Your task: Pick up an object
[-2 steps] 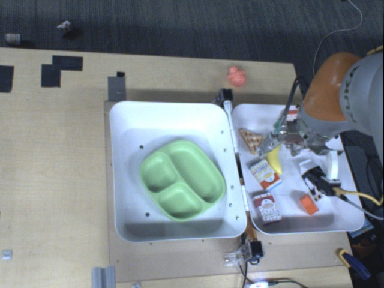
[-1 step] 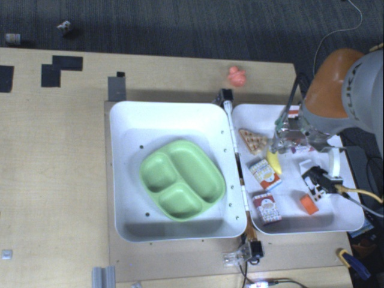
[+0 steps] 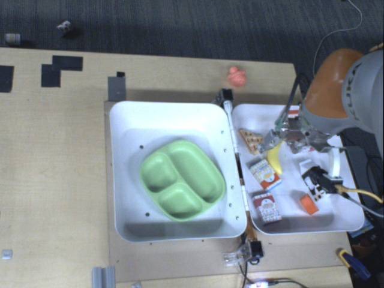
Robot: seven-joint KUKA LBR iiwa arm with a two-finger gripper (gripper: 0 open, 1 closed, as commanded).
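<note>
My gripper (image 3: pixel 277 140) hangs low over the upper middle of the right bin (image 3: pixel 354 222), with the grey arm and its orange band coming in from the right. Just below it lies a yellow banana (image 3: pixel 274 159), close to or touching it. To its left is a brown waffle piece (image 3: pixel 250 140). Further down the bin sit a small white and orange carton (image 3: pixel 262 173), a red carton (image 3: pixel 267 208) and an orange block (image 3: pixel 309 205).
The left bin (image 3: pixel 120 161) holds a green divided plate (image 3: pixel 182 179). A pink toy (image 3: pixel 237 75) lies on the bench behind the bins. Black patches (image 3: pixel 61 68) mark the bench at the far left.
</note>
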